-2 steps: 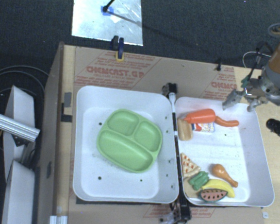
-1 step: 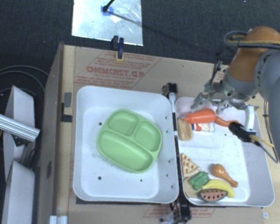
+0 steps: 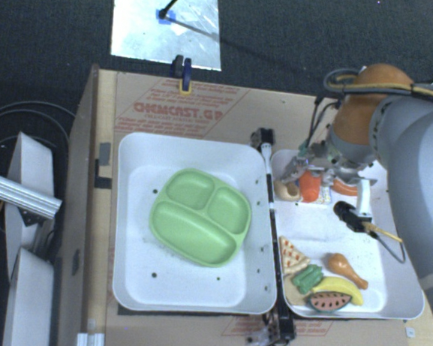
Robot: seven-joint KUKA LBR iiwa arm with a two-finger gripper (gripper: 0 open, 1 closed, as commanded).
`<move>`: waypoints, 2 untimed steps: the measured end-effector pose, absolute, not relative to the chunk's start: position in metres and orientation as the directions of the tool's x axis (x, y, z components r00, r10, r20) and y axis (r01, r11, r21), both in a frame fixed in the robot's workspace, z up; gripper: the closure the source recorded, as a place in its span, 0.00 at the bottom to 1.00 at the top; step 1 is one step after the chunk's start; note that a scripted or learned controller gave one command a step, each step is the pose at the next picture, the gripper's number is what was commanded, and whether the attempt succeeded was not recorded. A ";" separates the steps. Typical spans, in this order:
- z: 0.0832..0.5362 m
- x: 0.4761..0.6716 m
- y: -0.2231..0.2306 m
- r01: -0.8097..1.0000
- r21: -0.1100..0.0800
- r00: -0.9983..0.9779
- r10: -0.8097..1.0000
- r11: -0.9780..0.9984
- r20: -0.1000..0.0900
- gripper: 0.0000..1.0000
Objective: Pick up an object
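Gripper sits low over an orange object at the upper end of the right bin, apparently positioned for a grasp. Jaw state cannot be told from this angle.

Two shallow white bins are set side by side on the cardboard-covered surface, and a green divided plastic tray is laid in the middle of the left bin. At the near end of the right bin, a toy watermelon slice is placed foremost, with a yellow toy banana, a green toy vegetable, a brown toy drumstick and a toy pizza slice behind it. At its far end, an orange toy piece is found close beside the gripper.
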State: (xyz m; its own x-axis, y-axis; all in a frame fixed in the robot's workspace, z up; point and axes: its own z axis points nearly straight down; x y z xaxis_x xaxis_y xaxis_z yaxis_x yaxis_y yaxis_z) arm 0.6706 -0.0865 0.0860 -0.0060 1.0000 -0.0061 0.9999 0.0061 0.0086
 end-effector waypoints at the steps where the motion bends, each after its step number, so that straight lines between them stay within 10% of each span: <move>1: 0.103 0.674 -0.087 1.000 0.020 -0.007 1.000 0.007 -0.004 1.00; 2: 0.102 0.674 -0.087 1.000 0.018 -0.007 1.000 0.007 -0.005 0.00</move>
State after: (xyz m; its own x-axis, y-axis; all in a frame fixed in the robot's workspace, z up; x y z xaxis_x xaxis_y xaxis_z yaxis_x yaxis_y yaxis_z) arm 0.6737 -0.0867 0.1020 -0.0074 1.0000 -0.0046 0.9998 0.0074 0.0180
